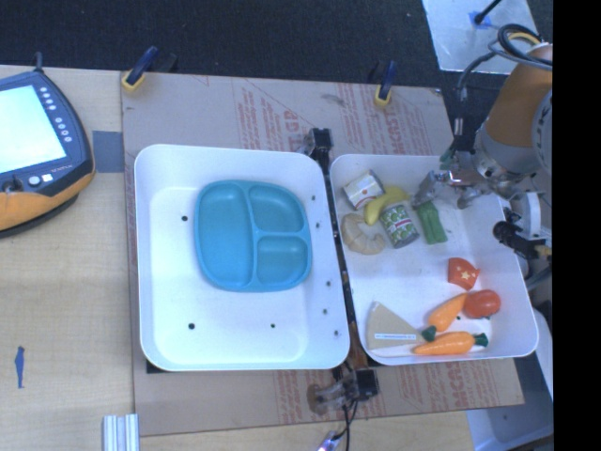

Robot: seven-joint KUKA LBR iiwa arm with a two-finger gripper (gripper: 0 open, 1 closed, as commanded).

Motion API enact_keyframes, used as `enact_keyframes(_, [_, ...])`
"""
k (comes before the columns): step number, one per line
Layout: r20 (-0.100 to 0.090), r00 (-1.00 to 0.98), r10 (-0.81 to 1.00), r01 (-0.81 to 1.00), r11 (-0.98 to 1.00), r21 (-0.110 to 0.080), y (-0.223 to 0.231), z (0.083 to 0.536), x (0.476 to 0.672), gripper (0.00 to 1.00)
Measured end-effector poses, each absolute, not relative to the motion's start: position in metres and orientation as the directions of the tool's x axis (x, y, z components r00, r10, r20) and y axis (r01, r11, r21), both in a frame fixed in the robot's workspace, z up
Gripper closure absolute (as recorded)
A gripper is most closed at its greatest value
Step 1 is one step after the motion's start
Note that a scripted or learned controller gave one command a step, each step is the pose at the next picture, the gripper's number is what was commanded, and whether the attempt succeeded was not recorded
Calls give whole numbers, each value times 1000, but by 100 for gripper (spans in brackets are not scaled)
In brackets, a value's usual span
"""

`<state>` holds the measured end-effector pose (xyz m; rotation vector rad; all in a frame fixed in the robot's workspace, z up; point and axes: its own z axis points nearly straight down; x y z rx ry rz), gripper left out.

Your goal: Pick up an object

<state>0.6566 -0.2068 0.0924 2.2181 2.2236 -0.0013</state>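
Pincer (449, 182) is hovering over the right bin's (522, 289) far edge, grip state unclear; descending squarely over the nearby green block (432, 223) is seeming advisable.

The bins (150, 252) are looking like smooth, glossy white plastic, the blue plate (252, 235) like matt plastic. Printed brown cardboard (235, 101) is lying beneath them on pale wood-grain bench (66, 327). The carrots (449, 332) are shining like plastic.
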Motion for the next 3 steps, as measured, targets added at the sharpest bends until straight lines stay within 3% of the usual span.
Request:
enact_keyframes(2, [1,-4,1000,1000,4,-7,-189,92,656,0])
enact_keyframes(3, [0,-2,1000,1000,2,-1,-204,92,656,0])
